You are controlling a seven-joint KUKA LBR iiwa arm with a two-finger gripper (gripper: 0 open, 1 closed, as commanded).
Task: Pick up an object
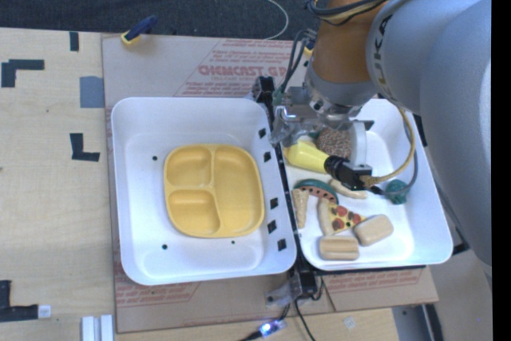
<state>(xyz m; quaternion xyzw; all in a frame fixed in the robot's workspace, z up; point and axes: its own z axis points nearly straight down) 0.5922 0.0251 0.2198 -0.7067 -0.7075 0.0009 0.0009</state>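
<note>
Dark carpet beyond the counter [48,116], cardboard sheet [200,68] under two white bins. Left bin [136,172]: yellow divided plate [214,189], three compartments, at centre. Right bin [423,227]: toy food heaped toward 6 o'clock — yellow banana-like piece [306,156] at 9 o'clock, brown speckled block [337,142] beside it, pizza slice [338,216], narrow striped wedge [301,206], two tan bread-like pieces [355,239], teal piece [395,189] at 3 o'clock. Gripper [307,120] low over the right bin's 10 o'clock corner, above the banana piece; opening impossible to tell, nothing seen held.
</note>
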